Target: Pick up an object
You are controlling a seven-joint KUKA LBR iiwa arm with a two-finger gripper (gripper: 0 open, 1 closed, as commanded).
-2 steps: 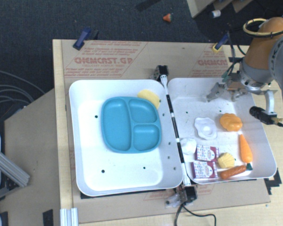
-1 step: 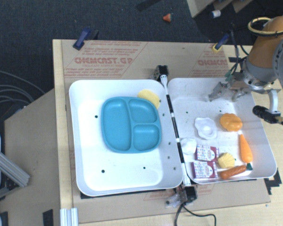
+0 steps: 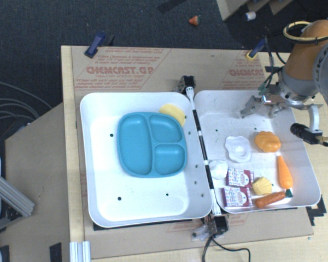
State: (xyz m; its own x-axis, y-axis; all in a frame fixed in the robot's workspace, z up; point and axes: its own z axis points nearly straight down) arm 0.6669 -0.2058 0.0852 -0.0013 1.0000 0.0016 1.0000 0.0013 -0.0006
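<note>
My gripper (image 3: 261,108) hangs over the far part of the right bin (image 3: 218,108), its two grey fingers spread open with nothing between them. Nearer in that bin lie an orange rounded piece (image 3: 268,141), a white fried-egg toy (image 3: 238,148), a carrot (image 3: 285,171), a yellow corn piece (image 3: 262,186), a red-orange sausage-like piece (image 3: 269,199), two small cartons (image 3: 238,177) and a white lump (image 3: 218,169). The orange piece is the closest to the gripper, a little in front of it.
The left bin (image 3: 98,162) holds a blue divided plate (image 3: 151,144) with a yellow item (image 3: 173,113) at its far edge. A black ridge (image 3: 199,141) separates the bins. Blue clamps (image 3: 97,43) sit at the board's back edge.
</note>
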